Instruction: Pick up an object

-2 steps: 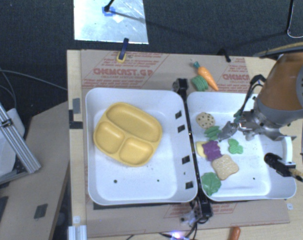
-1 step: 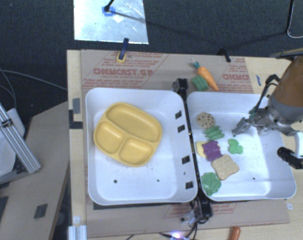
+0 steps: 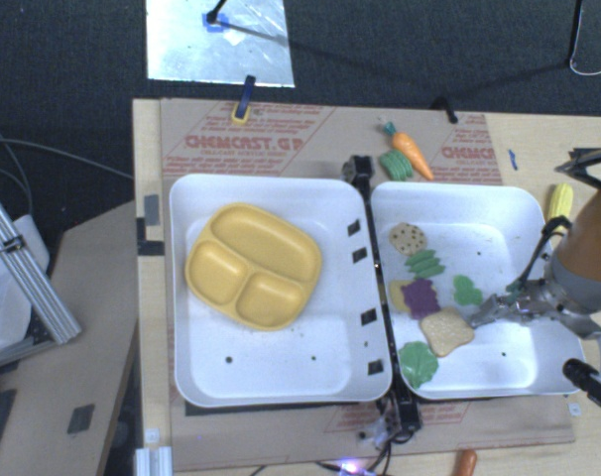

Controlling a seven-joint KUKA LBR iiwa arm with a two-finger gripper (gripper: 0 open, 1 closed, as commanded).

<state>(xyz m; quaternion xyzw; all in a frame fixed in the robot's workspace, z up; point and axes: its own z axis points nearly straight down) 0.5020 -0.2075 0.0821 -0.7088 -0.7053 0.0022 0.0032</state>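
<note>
toast slice (image 3: 447,331) | long axis slants up-right toward hand (image 3: 482,314); hand grip: cannot tell

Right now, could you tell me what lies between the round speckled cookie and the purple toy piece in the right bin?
In the camera view, a green ridged toy piece lies between the round speckled cookie and the purple toy piece.

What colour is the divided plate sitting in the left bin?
Yellow. The divided plate shows plainly in the camera view.

Divided plate (image 3: 253,264) in left bin (image 3: 211,365)
</note>
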